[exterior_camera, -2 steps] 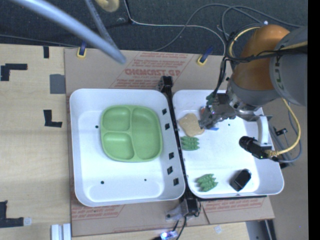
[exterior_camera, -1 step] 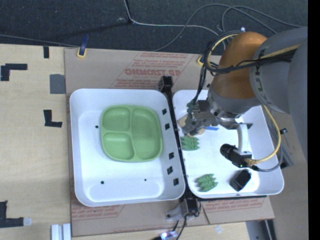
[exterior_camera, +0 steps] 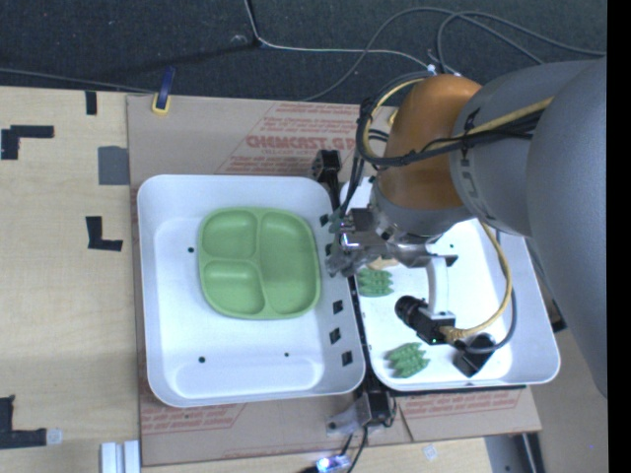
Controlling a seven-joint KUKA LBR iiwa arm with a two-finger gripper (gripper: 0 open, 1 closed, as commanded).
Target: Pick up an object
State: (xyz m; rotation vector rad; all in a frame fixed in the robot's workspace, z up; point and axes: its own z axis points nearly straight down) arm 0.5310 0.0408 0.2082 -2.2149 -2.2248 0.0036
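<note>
Green toy pieces are lying in the right bin (exterior_camera: 513,368), and they are the likeliest things for the arm to be going after. One green piece (exterior_camera: 375,284) is sitting near the bin's left wall, just beside and below the claw (exterior_camera: 360,252); a second green piece (exterior_camera: 405,359) is resting closer to the bin's near edge, well apart from the first. Both are looking like small moulded plastic shapes with lobed or leafy outlines, so I am judging them to be light, fairly stiff and a little slippery, apt to skid on the smooth white floor if nudged sideways. Neither is looking fragile. Taking hold across the narrow middle of a piece, from straight above, seems the safest choice, since the ragged edges are offering little flat surface to pinch.

The claw is hanging over the left side of the right bin, close to the dividing walls, with the grey arm and its orange band (exterior_camera: 434,136) looming above it. Whether the claw is apart or together I cannot tell, because the wrist is hiding its tips. Nothing is showing clamped in it.

In the left bin (exterior_camera: 158,264) a green divided plate (exterior_camera: 259,262) is lying flat; it is broad and shallow, and its rim would be awkward to pinch.
</note>
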